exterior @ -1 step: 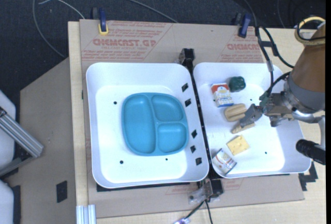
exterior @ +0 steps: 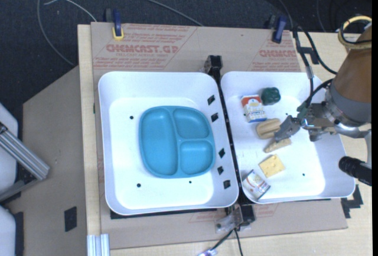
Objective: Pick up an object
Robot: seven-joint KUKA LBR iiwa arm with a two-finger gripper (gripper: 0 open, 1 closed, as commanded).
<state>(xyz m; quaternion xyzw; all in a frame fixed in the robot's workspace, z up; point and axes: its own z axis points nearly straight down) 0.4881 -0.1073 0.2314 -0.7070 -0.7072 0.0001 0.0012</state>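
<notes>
The arm [exterior: 353, 86] is reaching in from the worktop's right edge, its grey body with the orange band hanging over the right rim of the right bin [exterior: 313, 187]. The wrist is tilting down and toward the left, so the claw [exterior: 286, 132] is pointing into the middle of that bin. Its dark fingers [exterior: 289, 126] are lying low over the bin floor, just at the right end of a tan, rounded block [exterior: 267, 128] and over the upper end of a thin tan stick [exterior: 277, 144]. Whether the claw is released or clenched cannot be told here, since the fingers are merging with the objects under them, and nothing is clearly sitting between them.

Toward the far edge of the right bin, a small red-and-white carton [exterior: 254, 108] is lying beside a dark green lump [exterior: 271, 95]. Toward the near edge, a yellow cheese-like wedge [exterior: 271, 165] is resting on the floor, and a small crumpled white packet [exterior: 255, 184] is sitting at the bin's near left corner.

The left bin [exterior: 112, 130] is carrying a blue divided plate [exterior: 176, 141] at its middle, well apart from the claw.
</notes>
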